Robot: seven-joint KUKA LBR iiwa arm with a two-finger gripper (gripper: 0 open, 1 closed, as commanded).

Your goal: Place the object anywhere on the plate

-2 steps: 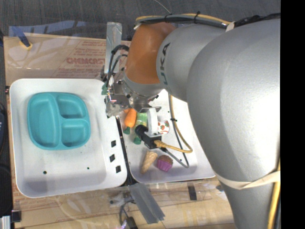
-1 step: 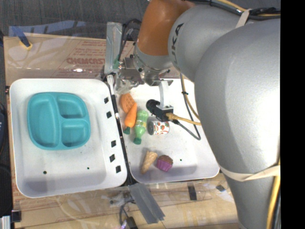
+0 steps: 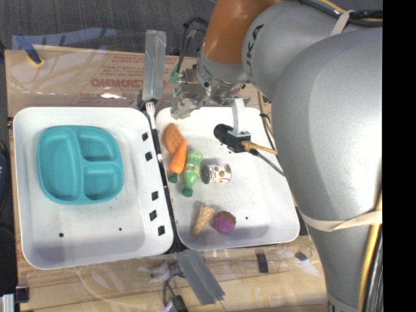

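Note:
A teal plate (image 3: 79, 163) with three compartments lies in the left bin (image 3: 39, 239). The right bin (image 3: 273, 213) holds several toy foods: an orange-brown bread piece (image 3: 172, 137), a carrot (image 3: 178, 160), a green bottle (image 3: 192, 171), a small printed can (image 3: 217, 173), an ice cream cone (image 3: 203, 218) and a purple cupcake (image 3: 225, 222). My gripper (image 3: 184, 104) hangs over the far left corner of the right bin, just above and behind the bread piece. Nothing is visibly held in it.
The big grey arm with its orange band (image 3: 234, 18) covers the right side of the view. A black fitting with a yellow-tipped cable (image 3: 233, 138) hangs over the right bin's far part. A raised divider (image 3: 158, 174) separates the bins.

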